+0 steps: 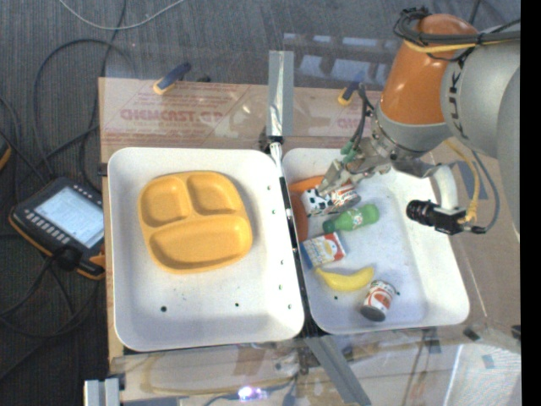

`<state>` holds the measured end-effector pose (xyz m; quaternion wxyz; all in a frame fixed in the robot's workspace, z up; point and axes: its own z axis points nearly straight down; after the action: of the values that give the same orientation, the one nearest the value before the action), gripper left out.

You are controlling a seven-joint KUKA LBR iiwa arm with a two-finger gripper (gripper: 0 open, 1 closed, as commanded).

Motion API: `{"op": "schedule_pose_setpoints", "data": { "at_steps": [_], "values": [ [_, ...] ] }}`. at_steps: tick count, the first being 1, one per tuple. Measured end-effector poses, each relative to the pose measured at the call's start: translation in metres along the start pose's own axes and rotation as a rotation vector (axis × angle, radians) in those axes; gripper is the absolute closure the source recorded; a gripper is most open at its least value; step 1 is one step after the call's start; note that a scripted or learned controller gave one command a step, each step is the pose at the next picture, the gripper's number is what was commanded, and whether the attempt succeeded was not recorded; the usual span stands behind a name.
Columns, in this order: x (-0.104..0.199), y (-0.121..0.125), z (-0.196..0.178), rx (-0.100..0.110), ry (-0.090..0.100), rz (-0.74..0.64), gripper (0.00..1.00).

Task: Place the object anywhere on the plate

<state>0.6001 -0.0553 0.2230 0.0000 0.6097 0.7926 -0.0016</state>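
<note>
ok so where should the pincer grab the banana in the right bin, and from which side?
Probably the banana at its middle, from straight above. It lies flat, long axis running left to right, so the fingers should close across its narrow width. Bare bin floor lies in front of it; the carton sits close behind its left end, so mid-body seems safest.

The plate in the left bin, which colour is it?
The plate is yellow-orange, seen clearly in the camera view.

A plate is set in the middle of the left bin; in the right bin, a bottle is laid near the centre; a carton is found beside the left wall; a banana and a can are placed toward the front edge.
</note>
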Motion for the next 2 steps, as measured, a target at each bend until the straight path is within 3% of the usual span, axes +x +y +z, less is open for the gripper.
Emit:
{"op": "schedule_pose_setpoints", "data": {
  "at_steps": [1, 2],
  "values": [
    [0.014, -0.045, -0.012, 0.002, 0.002, 0.259, 1.0],
    [0.073, 0.008, 0.008, 0.001, 0.001, 0.245, 1.0]
  ]
}}
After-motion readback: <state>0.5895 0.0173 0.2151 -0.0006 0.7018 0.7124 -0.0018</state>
